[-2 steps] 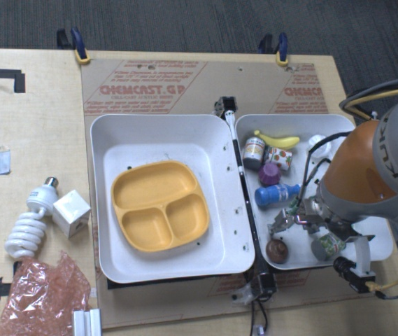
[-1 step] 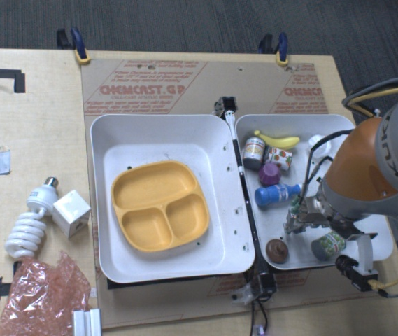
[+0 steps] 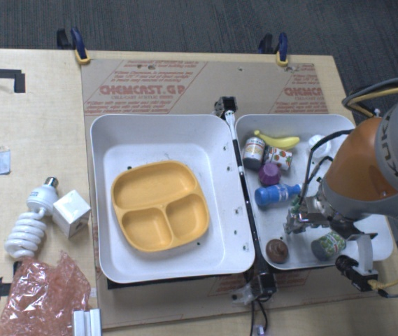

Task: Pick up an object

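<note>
**Pick pending: nothing held**

Gripper [image 3: 298, 222] low in right bin [image 3: 296, 261], near edge; finger state: cannot tell; nothing visibly held; pick left to do. Candidates: brown ball [image 3: 277, 250], green can [image 3: 328, 245], blue bottle [image 3: 277, 194], banana [image 3: 279, 141]. Far board [image 3: 150, 82] reads "CHEMCAST".

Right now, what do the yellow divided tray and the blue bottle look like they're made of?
The yellow divided tray looks like molded plastic, matte: uniform colour, soft rounded compartment edges, no glare. The blue bottle also looks like plastic, slightly glossy, with faint highlights on its body; it could be a toy.
</note>
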{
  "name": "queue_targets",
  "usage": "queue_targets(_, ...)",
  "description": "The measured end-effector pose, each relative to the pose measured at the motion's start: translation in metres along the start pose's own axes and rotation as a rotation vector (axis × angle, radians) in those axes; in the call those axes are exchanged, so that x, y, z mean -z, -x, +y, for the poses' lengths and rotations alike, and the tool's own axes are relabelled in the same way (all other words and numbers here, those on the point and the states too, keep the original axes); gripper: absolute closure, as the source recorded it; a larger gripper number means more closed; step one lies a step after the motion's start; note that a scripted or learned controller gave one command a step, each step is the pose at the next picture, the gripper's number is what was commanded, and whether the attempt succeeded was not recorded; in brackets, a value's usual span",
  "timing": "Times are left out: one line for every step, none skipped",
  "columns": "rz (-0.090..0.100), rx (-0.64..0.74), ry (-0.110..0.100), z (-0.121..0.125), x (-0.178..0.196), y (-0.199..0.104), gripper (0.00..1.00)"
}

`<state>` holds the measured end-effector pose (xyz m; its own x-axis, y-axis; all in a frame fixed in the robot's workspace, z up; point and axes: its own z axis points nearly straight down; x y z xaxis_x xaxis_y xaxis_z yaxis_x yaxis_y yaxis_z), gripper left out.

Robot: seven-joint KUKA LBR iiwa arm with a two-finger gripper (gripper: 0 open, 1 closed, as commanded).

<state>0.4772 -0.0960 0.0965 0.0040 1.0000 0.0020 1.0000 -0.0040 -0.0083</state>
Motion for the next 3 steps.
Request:
queue_targets(-0.002,0.005,0.004,0.070,-0.006,0.008,0.00)
queue_targets(-0.001,0.001,0.003,-0.001,-0.007,0.006,0.00)
queue_targets(-0.001,0.002,0.004,0.001,-0.007,0.000,0.00)
